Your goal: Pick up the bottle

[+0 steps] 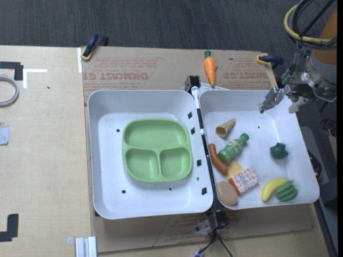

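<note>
Smooth, glossy green plastic on the bottle (232, 149), with a paler label around the middle. Matt pale-green plastic on the divided tray (157, 150), lying in a smooth white bin (102, 159) with a faint sheen. Under both, dull brown printed cardboard (123, 71) over pale wood bench (43, 159).

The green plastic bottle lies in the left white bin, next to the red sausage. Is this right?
Not quite. The camera view shows the green plastic bottle in the right white bin, not the left one. The left white bin holds a green divided plate. The bottle does lie next to the red sausage.
</note>
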Controlling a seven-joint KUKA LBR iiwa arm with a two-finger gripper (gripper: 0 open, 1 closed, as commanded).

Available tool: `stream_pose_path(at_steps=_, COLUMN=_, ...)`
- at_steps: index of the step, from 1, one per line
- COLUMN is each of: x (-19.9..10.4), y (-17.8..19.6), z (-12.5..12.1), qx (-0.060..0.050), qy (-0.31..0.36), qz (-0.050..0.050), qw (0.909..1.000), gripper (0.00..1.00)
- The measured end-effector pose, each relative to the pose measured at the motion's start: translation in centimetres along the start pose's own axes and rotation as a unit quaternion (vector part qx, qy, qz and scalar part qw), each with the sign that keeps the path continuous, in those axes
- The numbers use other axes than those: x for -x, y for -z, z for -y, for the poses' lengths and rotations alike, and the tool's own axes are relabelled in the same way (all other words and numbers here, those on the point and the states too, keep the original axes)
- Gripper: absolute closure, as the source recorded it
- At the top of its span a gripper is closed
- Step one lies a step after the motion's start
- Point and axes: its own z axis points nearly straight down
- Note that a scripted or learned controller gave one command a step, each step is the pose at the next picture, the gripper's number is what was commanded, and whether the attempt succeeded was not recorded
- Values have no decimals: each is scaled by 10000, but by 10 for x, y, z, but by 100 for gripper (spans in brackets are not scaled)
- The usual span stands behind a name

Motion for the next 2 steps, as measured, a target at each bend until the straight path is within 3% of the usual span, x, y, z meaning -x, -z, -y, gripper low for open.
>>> stream_pose_path(at_steps=1, x=0, y=10, z=0, qx=4, qy=10, qz=6, qw=10000, gripper=100)
stream_pose_path(at_steps=2, x=78, y=-5, z=62, qx=1, qy=-205, qz=2, qw=9998, gripper=100)
